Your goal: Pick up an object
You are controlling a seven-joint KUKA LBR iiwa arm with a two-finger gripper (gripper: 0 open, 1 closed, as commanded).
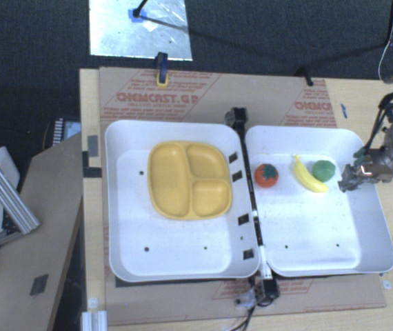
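You have open floor across the lower half of the right bin. Tomato, banana and green object crowd its upper part.

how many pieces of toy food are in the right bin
3, in a row along the far part of the right bin: a tomato nearest the divider, a banana in the middle, and a green piece touching the banana, nearest the gripper.
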